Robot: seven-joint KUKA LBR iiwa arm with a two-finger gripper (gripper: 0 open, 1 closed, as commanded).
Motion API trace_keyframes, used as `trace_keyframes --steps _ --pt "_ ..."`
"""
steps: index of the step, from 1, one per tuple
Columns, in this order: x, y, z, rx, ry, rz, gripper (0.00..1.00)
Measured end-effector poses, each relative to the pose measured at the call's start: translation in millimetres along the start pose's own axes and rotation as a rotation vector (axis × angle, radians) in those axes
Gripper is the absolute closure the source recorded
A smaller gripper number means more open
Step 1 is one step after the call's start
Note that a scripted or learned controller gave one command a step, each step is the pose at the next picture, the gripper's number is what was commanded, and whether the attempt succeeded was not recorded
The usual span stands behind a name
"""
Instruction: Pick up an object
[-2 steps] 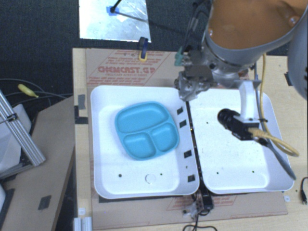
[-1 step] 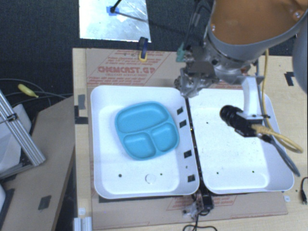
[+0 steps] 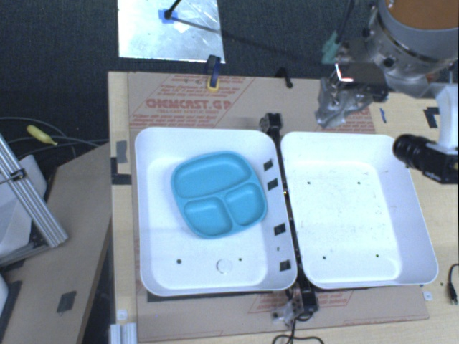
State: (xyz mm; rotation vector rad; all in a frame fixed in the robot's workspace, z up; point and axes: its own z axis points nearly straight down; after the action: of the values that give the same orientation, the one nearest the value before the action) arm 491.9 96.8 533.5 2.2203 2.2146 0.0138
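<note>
A light blue plate [image 3: 218, 203] with three compartments lies flat in the left bin [image 3: 161, 264], a little above that bin's middle. My gripper [image 3: 339, 112] hangs beyond the far rim of the right bin [image 3: 409, 264], near its left corner and well to the right of the plate. Nothing shows between or below its metal fingertips.
The two white bins sit side by side on a cardboard sheet [image 3: 186, 102], joined by a black clamp strip [image 3: 280, 192]. A shiny foil sheet [image 3: 171, 20] lies on the dark floor behind. An aluminium frame [image 3: 25, 199] stands at the left edge.
</note>
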Motion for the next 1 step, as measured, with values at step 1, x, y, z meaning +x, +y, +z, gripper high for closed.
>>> trace_keyframes --steps 1 --pt "89.0 -7.5 55.3 0.014 -0.001 -0.015 1.0"
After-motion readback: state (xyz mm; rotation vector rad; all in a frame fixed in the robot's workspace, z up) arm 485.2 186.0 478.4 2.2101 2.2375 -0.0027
